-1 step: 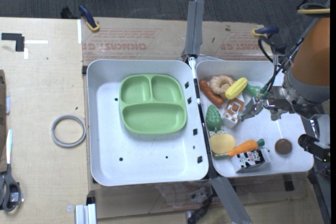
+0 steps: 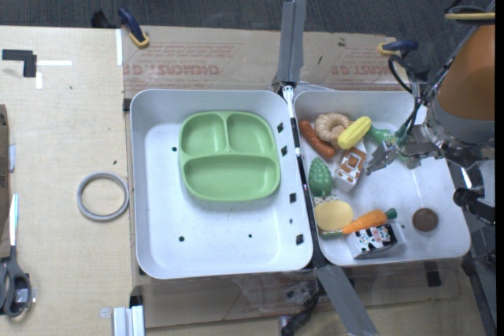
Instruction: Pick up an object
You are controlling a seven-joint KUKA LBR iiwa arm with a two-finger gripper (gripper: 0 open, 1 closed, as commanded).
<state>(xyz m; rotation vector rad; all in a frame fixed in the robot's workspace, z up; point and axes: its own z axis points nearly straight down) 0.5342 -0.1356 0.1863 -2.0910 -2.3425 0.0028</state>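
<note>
The toys I could pick from lie in the right bin point(image 2: 441, 193), mid-right of the frame. Along its left side sit a ring doughnut point(image 2: 331, 124), a yellow corn cob point(image 2: 354, 132) touching it, a red sausage point(image 2: 316, 141) just below the doughnut, a small orange-and-white carton point(image 2: 351, 165), a green leafy piece point(image 2: 320, 176) and a pale yellow round piece point(image 2: 334, 214). Lower down, a carrot point(image 2: 365, 222) lies on a slant just above a black-and-white box point(image 2: 376, 240), and a brown ball point(image 2: 425, 219) sits alone near the bin's right side.

My gripper point(image 2: 383, 159) hangs over the bin's upper middle, pointing left, just right of the carton and below the corn. It looks spread apart, with nothing between its fingers.

The left bin point(image 2: 157, 224) holds a green divided plate point(image 2: 230, 157). On the worktop point(image 2: 55, 130) at the left lie a grey ring point(image 2: 102, 195) and, at the lower-left edge, scissors point(image 2: 14, 283).
</note>
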